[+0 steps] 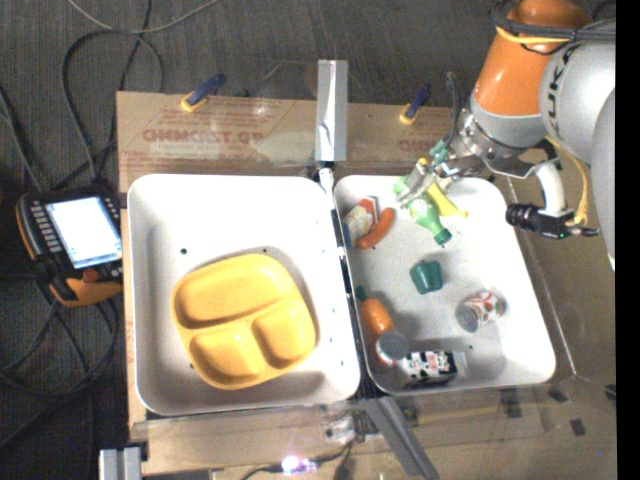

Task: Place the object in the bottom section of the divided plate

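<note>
The yellow divided plate [245, 318] lies in the left bin [160, 208], with one large section toward the back and two smaller ones toward the front. My gripper [423, 180] hangs over the back of the right bin [520, 268], just above a green bottle with a yellow part [436, 220]. A red sausage [376, 228] lies just left of the gripper. I see nothing clearly held in the gripper.
The right bin also holds a green cup [427, 276], a small can [480, 309], an orange piece [377, 316], a grey round item [392, 347] and a black-and-white box [430, 365]. A tablet [80, 230] sits left of the bins.
</note>
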Robot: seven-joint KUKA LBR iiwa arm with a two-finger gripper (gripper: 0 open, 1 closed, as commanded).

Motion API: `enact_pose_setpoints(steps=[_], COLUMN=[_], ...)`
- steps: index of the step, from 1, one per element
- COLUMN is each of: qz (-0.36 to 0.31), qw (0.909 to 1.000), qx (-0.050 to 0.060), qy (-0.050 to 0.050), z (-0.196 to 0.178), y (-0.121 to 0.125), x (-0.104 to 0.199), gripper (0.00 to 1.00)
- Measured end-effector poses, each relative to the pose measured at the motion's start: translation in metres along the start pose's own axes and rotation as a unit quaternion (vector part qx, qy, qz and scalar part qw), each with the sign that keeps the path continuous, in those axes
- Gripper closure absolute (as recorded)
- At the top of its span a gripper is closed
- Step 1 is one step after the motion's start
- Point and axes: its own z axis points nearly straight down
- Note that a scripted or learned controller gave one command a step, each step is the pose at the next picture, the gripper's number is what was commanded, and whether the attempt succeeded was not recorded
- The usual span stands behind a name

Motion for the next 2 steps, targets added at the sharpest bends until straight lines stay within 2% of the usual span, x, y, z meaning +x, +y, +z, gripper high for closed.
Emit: enact_pose_setpoints(steps=[1, 2], qz=[-0.134, -0.208], qw=[0.991, 0.9782], qx=[0.001, 0.001], qy=[0.0, 0.0], z=[0.026, 0.026], y=[-0.015, -0.039], x=[0.059, 0.169], gripper=[1.0, 1.0])
